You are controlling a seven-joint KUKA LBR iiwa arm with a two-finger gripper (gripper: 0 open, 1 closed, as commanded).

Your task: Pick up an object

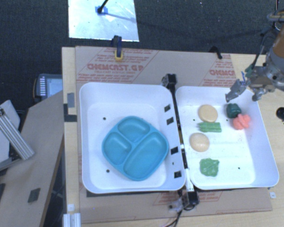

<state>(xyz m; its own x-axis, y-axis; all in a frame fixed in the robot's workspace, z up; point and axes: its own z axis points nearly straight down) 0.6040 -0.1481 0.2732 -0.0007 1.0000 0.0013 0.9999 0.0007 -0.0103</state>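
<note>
1. I see six small objects in the right bin [262, 171]: a dark green lump [234, 110] and a pink lump [242, 121] touching each other near its far right corner, a round tan piece [208, 112] to their left, a flat green bar [209, 126] just under it, a second tan oval [199, 142] nearer the bin's left edge, and a leafy green piece [209, 166] towards the near edge.
2. The gripper [246, 92] hangs over the far right corner, just above the dark green lump; its fingers are spread and hold nothing.
3. The left bin [92, 103] holds a blue divided plate [135, 147].
4. Both bins sit side by side on the worktop [146, 63].
</note>
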